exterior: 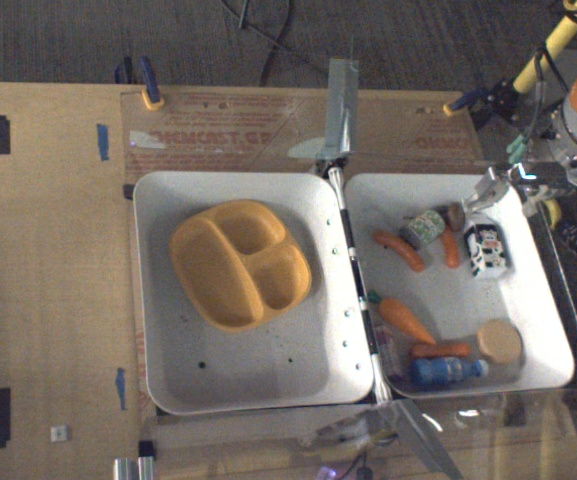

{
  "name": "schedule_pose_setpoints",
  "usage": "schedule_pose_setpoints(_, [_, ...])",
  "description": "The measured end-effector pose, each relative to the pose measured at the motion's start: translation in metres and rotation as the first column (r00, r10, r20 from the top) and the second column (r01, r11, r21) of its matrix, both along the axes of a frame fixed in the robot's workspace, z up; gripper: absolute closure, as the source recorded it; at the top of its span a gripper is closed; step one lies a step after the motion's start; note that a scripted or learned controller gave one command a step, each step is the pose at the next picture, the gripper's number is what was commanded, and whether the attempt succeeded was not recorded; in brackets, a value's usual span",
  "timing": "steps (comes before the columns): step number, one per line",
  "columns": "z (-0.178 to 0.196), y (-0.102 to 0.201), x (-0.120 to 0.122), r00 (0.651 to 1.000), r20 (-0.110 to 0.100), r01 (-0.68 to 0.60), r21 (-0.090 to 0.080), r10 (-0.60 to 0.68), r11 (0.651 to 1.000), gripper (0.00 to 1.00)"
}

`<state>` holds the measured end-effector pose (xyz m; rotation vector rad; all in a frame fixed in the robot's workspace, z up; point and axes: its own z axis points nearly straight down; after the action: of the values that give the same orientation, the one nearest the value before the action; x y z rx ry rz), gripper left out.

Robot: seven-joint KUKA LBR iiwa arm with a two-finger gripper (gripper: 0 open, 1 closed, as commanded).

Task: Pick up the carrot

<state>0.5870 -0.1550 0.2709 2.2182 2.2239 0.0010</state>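
Bench: tan wooden bench top (pixel 48 298) covering the left and centre of the frame, with dark floor along the top.
Left bin: shallow white square bin (pixel 158 368), centre-left of the frame.
Left bin contents: yellow-orange plastic plate with three compartments (pixel 240 264), lying flat in the upper middle of that bin.
Right bin: shallow white square bin (pixel 543 353), centre-right of the frame, touching the left bin along a metal divider strip.
Task item: orange tapered carrot with a small green top (pixel 404 317), lying flat in the lower left part of the right bin, green end toward the divider, pointed end toward the lower right.
Items near the carrot: thin orange-red stick (pixel 440 349) just below its pointed end; blue plastic bottle on its side (pixel 446 371) along the bottom wall; round tan disc (pixel 499 341) to the lower right.
Upper items, right bin: orange-red sausage shape (pixel 399 250); small green-and-white can on its side (pixel 424 228); short orange piece (pixel 452 248); black-and-white cow-patterned block (pixel 486 249).
Arm: grey arm with orange band at the right edge of the frame, upper right.
End effector: metal two-finger gripper (pixel 490 190) over the upper right corner of the right bin, well apart from the carrot; finger state cannot be determined; nothing is seen in its grasp.
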Motion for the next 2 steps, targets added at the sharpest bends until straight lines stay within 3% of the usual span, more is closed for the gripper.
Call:
schedule_pose_setpoints(1, [-0.105,0.009,-0.047,0.989,0.000,-0.149,0.000,0.149,0.989,0.00])
schedule_pose_setpoints(2, [-0.174,0.045,-0.049,0.878,0.004,-0.478,-0.003,0.478,0.878,0.00])
